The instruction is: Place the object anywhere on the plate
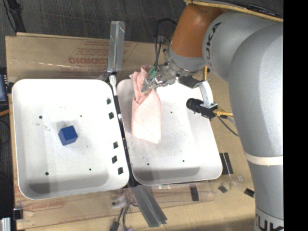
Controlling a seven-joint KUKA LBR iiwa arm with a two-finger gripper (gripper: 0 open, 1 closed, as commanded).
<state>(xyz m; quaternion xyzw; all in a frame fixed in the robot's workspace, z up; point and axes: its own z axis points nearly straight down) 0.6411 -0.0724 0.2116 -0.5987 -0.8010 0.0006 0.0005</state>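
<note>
Gripper point(155, 81) | pinching pink cloth point(146, 110) | cloth hanging over right bin point(207, 148)

1. White bins: 2, left bin point(29, 129) at 9 o'clock, right bin point(192, 148) at center.
2. Blue cube point(68, 134): 1 (in left bin).
3. Pink cloth point(146, 110): 1, at 12 o'clock of right bin.
4. Arm point(250, 81): 1, gripper point(155, 81): 1.

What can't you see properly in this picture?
Camera view:
- The pincer: its tips are buried in the pink cloth, so open or shut is unclear.
- The cloth's top is hidden by the pincer.
- The arm covers part of the right bin.
- Tiny dark specks in the left bin by the blue block: too small.
</note>
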